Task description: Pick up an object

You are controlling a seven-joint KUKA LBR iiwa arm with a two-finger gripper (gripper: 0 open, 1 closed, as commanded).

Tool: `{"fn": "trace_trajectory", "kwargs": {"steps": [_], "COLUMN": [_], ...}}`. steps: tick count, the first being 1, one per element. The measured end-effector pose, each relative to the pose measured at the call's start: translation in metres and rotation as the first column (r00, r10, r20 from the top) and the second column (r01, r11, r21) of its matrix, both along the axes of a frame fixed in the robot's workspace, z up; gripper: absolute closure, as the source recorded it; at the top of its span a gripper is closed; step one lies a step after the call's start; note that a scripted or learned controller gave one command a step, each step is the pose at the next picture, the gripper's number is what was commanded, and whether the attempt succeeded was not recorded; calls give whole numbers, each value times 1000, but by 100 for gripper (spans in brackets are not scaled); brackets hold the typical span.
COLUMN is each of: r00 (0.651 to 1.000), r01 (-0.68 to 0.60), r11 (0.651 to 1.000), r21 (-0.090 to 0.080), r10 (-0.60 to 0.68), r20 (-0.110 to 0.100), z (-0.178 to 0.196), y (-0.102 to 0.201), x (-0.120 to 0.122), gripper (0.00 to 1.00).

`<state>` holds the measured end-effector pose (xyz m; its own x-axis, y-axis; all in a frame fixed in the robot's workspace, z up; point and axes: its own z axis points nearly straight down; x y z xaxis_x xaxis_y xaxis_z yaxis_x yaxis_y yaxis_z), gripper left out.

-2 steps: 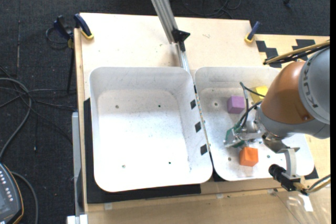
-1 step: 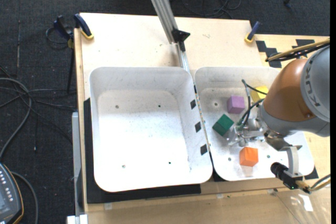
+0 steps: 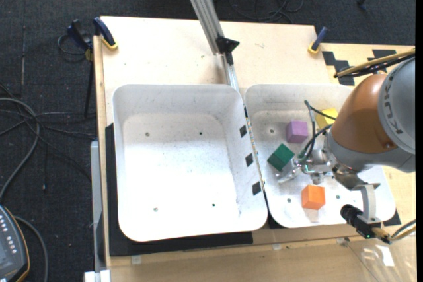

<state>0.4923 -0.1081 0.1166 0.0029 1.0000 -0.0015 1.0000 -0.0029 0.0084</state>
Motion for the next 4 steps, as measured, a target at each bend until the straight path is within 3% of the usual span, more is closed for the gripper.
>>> {"fn": "trace_trajectory", "kwargs": {"steps": [1,2,3,4], "r00": [1000,1000,1000,1000], "r01": [-7,-1,-2,-8], "r11": [1000,1000,1000,1000], "r21": [0,-3,-4,-1], "r10": [7,1,2,8], "r20": [1,-1,5,-1], "z": [-18,46,13,-18], "y": [-12,-54,-42,-35], "x": [88,94,54,173], "gripper": [0,0,0,0]}}
